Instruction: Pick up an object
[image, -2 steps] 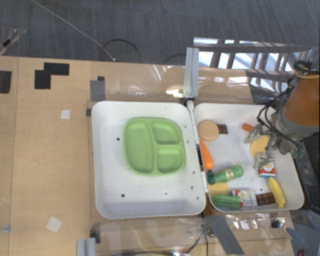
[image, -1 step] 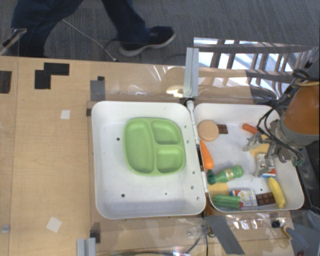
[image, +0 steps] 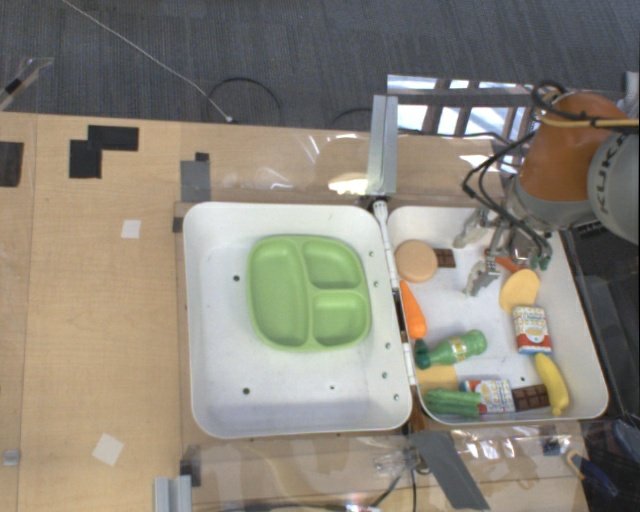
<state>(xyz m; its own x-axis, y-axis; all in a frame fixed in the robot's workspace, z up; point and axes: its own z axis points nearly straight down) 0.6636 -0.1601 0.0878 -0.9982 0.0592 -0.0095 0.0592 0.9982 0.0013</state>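
The jaws (image: 486, 262) hang open and empty over the right bin (image: 590, 350), beside the lemon (image: 520, 288) and bun (image: 417, 261).

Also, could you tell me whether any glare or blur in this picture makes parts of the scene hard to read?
In the camera view, bright glare sits on the clear sheet behind the left bin, near the metal post; the hand is small and slightly soft, so its fingers are unclear; the green tray and banana read sharply.
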